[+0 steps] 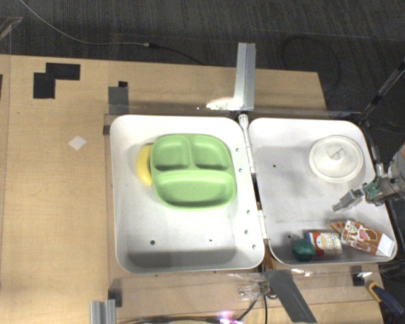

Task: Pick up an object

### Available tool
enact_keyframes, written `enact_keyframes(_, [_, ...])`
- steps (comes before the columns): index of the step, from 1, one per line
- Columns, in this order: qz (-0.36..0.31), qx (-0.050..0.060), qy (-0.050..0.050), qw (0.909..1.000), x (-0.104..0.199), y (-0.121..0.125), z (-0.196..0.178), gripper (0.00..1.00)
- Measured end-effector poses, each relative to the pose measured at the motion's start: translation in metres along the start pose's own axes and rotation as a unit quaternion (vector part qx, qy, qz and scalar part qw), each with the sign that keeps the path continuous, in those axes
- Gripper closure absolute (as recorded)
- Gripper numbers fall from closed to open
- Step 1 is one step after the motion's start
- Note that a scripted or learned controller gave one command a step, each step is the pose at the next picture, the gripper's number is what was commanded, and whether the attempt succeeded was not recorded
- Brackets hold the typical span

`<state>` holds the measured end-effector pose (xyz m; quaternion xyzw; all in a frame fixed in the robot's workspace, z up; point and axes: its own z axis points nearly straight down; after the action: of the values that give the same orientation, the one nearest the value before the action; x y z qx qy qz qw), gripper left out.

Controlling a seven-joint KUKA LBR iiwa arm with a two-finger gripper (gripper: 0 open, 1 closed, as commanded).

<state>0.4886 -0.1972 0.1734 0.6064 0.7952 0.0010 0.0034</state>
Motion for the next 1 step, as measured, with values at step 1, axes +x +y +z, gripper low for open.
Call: enact_keyframes(1, [0.004, -0.002, -0.001, 1.0, -0.0087, -0.0009, 0.0854, 0.0])
